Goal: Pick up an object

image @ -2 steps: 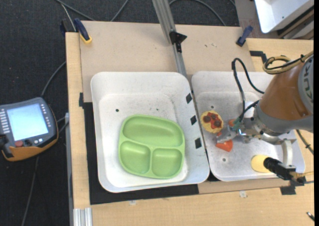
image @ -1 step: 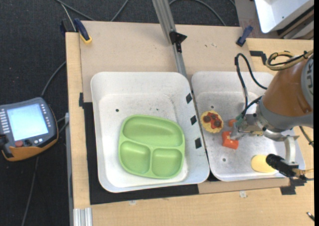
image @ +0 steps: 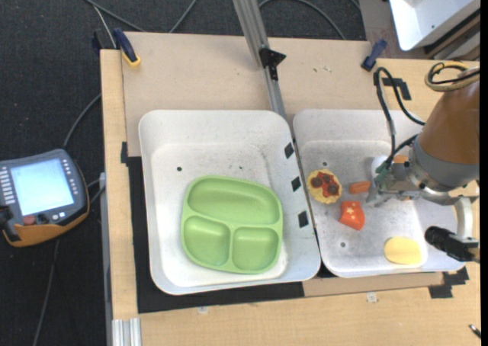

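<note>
Nearest my camera, along the front wall of the right bin (image: 335, 264), a pale yellow lemon-like piece (image: 403, 251) lies by itself. It is round and smooth, so I judge it would roll away from a pinch that lands off-centre.

A little further in sits a red wedge-shaped piece (image: 352, 216), and beyond it a small orange stub, carrot-like (image: 359, 186), just beside the gripper (image: 381, 184). To their left is a small tart-like toy with red topping (image: 324, 185), close to the bin's left wall. Any of these could be the object to pick.

The gripper is down low over the bin floor near the orange stub, under the arm's orange band (image: 456, 132). Whether its pincer is released or clenched I cannot tell; the wrist hides it, and I see nothing gripped.

My worries: the stub is small and may get nudged aside instead of caught, and the red wedge is near enough to be bumped. A cable (image: 387, 112) loops near the wrist and could snag.

Further left, the green divided plate (image: 231, 224) in the left bin (image: 206, 127) is well apart.
</note>
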You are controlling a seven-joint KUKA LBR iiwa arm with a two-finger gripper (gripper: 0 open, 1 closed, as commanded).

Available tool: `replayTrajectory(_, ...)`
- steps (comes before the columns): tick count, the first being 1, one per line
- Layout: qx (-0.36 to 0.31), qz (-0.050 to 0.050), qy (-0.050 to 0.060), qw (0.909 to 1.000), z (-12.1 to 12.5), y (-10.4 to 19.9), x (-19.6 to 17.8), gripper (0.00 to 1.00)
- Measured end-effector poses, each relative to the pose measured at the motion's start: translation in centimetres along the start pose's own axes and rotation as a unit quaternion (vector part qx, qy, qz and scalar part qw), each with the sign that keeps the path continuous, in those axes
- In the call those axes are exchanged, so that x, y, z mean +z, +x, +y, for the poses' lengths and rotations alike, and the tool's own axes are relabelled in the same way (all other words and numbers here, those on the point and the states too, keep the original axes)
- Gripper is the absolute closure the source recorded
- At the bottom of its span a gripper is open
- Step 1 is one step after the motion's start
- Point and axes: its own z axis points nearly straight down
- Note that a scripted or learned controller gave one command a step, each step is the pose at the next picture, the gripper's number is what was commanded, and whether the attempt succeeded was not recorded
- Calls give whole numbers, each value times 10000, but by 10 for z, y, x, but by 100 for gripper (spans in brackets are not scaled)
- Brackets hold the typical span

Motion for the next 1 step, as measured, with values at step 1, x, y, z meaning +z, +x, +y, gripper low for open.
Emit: replayTrajectory(1, 2, 3, 0, 10000, -7, -2, -48, 100)
